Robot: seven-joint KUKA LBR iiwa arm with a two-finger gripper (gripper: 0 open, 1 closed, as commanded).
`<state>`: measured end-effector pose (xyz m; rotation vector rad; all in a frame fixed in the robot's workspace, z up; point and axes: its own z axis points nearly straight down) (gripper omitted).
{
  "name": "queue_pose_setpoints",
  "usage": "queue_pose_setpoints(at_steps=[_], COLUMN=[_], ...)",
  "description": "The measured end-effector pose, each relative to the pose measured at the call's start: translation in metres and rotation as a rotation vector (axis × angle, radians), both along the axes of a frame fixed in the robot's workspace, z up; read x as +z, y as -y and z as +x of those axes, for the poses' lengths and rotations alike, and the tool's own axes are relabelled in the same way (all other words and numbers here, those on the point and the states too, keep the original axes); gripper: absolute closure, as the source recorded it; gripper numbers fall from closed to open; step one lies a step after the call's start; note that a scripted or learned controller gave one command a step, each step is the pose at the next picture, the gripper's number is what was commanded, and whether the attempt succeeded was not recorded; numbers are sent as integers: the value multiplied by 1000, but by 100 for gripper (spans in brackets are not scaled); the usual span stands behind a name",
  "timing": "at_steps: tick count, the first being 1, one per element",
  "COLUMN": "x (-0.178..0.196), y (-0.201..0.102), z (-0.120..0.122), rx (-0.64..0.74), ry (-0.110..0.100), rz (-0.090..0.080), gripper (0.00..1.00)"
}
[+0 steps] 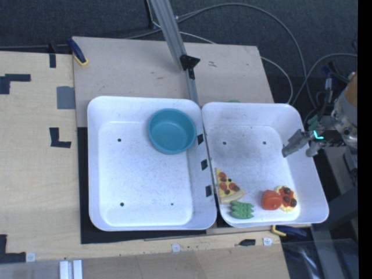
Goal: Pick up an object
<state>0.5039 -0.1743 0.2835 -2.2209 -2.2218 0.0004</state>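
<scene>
Near right bin's corner, red tomato [271,199]

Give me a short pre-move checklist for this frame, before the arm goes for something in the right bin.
1. Gripper carrying nothing: ok; it hangs over the right white bin's right rim.
2. Targets present: ok; a yellow toy pizza slice, a green leafy toy and a red-and-yellow toy lie along the near edge.
3. Targets apart: not ok; pizza slice and green toy look touching.
4. Round blue bowl out of the way: ok, in the left bin.
5. Finger opening: cannot tell.
</scene>
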Motion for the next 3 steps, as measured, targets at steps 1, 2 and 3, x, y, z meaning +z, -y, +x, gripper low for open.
queue_pose_setpoints(at_steps=[1, 2, 3], x=[0, -60, -108], y=[0, 3, 12], z=[0, 5, 3], rx=[0, 0, 0], ry=[0, -5, -4], rz=[0, 1, 1], gripper=[0, 0, 0])
